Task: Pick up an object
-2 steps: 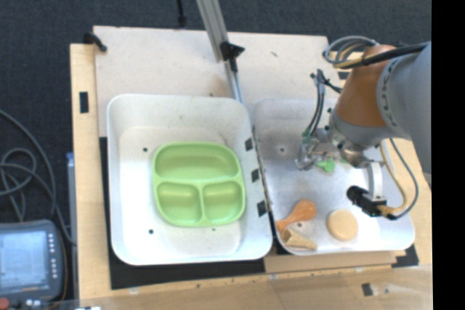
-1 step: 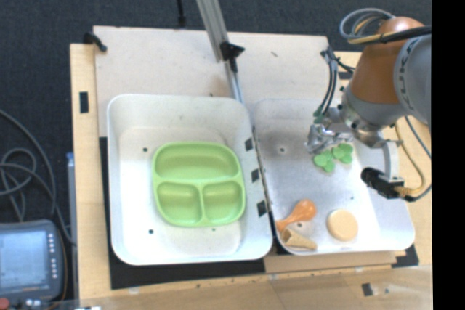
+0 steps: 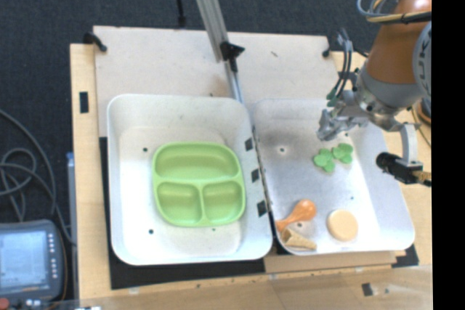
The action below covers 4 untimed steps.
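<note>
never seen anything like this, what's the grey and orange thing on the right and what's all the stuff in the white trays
One camera looks down at a slant on a bench. The grey and orange thing is a robot arm, reaching in from the right; its hand hangs above the right shallow white bin, just beside a small green leaf-shaped toy. That bin also holds an orange spoon-shaped piece, a tan cone-shaped piece and a round pale yellow disc. The left shallow white bin holds a light green three-compartment plastic plate. Nothing visibly sits in the hand.

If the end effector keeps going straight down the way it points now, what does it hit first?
Probably the bare floor of the right bin, just up-left of the green toy. The end effector looks offset from the toy, though depth is hard to judge from this slanted view.
</note>
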{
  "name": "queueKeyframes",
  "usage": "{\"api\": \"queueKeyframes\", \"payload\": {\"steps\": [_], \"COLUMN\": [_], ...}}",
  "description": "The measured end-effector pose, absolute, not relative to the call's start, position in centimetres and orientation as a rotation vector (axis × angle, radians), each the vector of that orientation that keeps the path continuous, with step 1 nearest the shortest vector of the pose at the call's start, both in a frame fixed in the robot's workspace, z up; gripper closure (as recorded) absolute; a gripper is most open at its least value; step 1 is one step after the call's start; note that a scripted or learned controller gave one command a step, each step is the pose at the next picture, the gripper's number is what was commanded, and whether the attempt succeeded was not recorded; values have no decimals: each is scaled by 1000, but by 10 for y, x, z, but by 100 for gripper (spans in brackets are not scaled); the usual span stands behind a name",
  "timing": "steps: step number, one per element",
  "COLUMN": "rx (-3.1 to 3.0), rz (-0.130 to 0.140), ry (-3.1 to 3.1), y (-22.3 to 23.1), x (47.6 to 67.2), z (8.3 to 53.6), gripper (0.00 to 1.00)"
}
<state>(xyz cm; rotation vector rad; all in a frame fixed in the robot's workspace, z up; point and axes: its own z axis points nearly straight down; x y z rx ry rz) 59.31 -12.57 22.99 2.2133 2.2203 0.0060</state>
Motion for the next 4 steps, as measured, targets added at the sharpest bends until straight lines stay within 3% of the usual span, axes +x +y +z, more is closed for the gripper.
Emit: {"api": "queueKeyframes", "payload": {"steps": [4], "rx": [2212], "rz": [4], "ry": [2228], "y": [68], "x": [659], "z": [252], "gripper": [100]}}
